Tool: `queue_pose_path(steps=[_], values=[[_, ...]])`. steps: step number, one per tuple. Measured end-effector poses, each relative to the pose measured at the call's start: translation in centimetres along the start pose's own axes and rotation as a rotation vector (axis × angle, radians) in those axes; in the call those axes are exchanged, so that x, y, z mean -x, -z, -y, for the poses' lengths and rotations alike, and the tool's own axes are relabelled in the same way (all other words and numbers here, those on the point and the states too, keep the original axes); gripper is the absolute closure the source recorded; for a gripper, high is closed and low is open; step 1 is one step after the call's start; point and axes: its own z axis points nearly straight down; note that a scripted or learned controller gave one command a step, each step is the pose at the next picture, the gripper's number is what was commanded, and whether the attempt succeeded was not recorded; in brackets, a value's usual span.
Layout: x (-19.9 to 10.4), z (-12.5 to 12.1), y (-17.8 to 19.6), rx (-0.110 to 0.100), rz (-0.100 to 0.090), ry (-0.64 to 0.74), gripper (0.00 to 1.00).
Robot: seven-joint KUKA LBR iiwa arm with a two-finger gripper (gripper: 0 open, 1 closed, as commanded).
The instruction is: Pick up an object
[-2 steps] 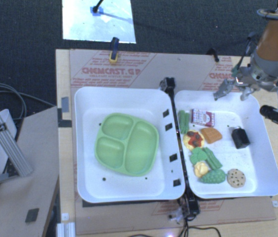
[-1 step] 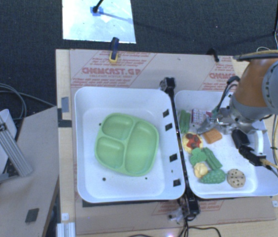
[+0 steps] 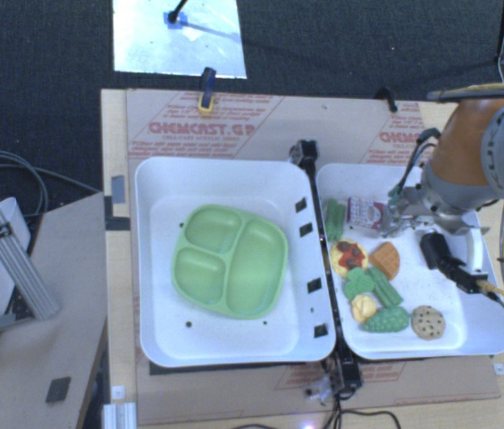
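Green is the colour of the plate (image 3: 231, 260) in the left bin (image 3: 158, 324). The plate has three parts and lies flat near the middle of that bin. A black strip with clips (image 3: 316, 244) runs between the two bins on the table (image 3: 189, 123). The right bin (image 3: 489, 324) holds a bunch of toy food on its left side. A long green bean (image 3: 333, 220) lies by the bin wall, and a small red and white packet (image 3: 365, 211) is just beside it. Under these sits a yellow toy with red on top (image 3: 348, 256), next to an orange piece (image 3: 385, 260). Lower down there are green leafy toys (image 3: 370, 286), a little yellow lump (image 3: 364, 307), a bumpy green one (image 3: 387, 320) and a round cookie (image 3: 428, 323). The gripper (image 3: 393, 217) reaches in from the right and is low over the bin, right by the packet. I cannot tell how its grabbing part is set, and nothing can be seen held in it. The grey arm (image 3: 493, 159) with its orange band is above it.
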Motion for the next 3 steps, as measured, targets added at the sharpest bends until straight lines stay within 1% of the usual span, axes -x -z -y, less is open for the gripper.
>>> queue_pose_path(steps=[1,2,3], values=[[0.0,0.0,-0.1,-0.001,0.000,0.000,0.00],[4.5,-6.0,-1.3,-0.017,-0.003,0.003,0.00],[6.3,2.6,7.7,0.001,0.004,-0.004,0.00]])
